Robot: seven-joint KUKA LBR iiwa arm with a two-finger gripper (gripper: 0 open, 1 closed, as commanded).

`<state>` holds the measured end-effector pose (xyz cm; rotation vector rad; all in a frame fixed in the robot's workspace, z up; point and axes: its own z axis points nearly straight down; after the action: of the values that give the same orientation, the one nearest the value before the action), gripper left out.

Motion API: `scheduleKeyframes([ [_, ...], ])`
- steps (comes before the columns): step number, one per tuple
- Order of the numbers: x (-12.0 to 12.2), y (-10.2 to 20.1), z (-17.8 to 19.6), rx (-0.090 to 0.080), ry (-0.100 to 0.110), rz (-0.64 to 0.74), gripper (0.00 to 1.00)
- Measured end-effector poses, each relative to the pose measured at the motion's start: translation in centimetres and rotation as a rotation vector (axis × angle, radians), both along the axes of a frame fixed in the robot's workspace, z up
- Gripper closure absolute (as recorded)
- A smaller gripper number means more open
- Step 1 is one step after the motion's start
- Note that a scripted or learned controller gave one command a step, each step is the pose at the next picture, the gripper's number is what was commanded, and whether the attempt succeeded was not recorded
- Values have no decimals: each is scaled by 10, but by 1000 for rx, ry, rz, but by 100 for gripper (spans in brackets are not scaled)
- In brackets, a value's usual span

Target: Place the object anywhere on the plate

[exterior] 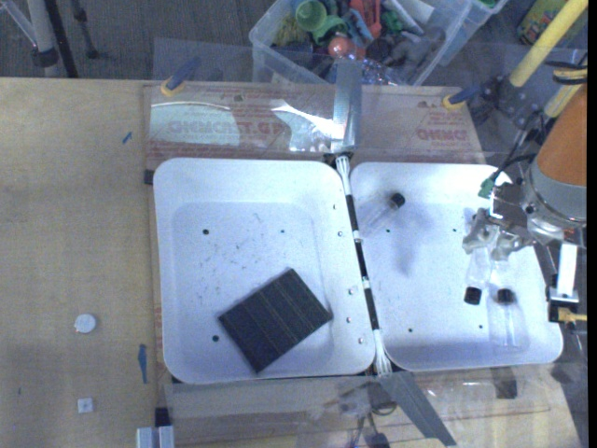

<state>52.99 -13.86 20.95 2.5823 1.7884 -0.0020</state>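
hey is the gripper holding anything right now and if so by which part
It cannot be told. The gripper hangs over the right bin, above a clear tube with a black cap, but any hold is unclear.

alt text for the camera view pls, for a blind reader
Seen from above, a grey arm's gripper hangs over the right white bin, which holds small clear vials with black caps. The left bin holds a dark square plate.

Dark ridged plate [275,318] lies in left bin [177,194].
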Motion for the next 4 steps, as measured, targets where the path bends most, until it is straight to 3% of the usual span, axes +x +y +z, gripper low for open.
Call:
scheduleKeyframes([
  [1, 55, 65, 7, 0, 0, -168, 100],
  [2, 87, 132, -26, 1, -1, -166, 100],
  [3, 107, 205, -17, 0, -2, 155, 100],
  [4, 137, 280, -65, 1, -4, 641, 100],
])
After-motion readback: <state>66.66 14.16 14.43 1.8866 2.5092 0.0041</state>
